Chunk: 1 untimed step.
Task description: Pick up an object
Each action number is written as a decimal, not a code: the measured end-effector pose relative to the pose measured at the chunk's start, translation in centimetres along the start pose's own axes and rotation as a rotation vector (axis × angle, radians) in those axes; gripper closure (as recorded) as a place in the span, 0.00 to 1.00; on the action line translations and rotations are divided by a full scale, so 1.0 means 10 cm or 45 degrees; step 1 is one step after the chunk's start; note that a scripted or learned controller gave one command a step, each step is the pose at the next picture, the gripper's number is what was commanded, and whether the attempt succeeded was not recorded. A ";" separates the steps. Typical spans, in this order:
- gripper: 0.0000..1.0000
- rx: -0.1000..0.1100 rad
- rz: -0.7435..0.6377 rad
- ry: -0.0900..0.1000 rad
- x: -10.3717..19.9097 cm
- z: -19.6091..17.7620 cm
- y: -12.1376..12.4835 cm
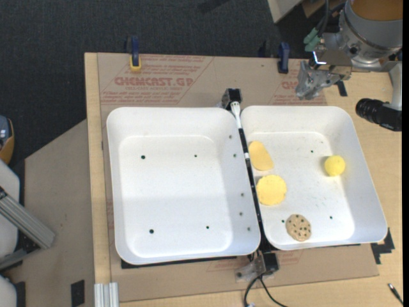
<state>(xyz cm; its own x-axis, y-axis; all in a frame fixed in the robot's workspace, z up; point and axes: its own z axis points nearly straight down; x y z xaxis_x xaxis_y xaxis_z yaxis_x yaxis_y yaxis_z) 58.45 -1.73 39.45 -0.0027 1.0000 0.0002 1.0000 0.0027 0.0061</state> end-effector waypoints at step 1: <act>1.00 0.009 0.000 0.001 0.19 -0.13 -0.35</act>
<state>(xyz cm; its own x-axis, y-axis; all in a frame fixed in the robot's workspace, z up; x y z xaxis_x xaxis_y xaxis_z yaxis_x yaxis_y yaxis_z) 54.94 0.16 40.70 -0.0025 1.0000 0.0012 1.0000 0.0025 -0.0012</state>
